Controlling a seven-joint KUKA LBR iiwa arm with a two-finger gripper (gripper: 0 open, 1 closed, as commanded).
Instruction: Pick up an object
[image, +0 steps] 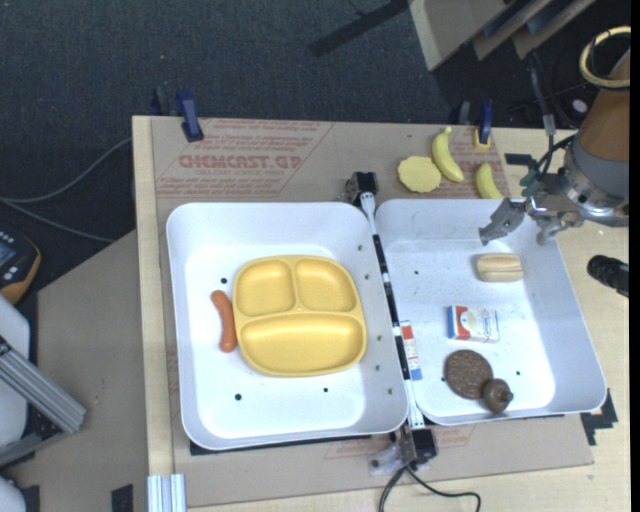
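one smooth oblong bread roll (498, 267) below end effector (522, 218).

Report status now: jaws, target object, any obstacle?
Gripper open, holding nothing, above right bin. Bread roll just below it, untouched. Nothing between them.

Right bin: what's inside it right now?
Inside the right bin: a tan bread roll, a small red, white and blue packet, and a brown cookie touching a darker brown lump. Whatever lies beneath them is covered.

"CHEMCAST GP" in red on the brown board (240, 160) behind the bins
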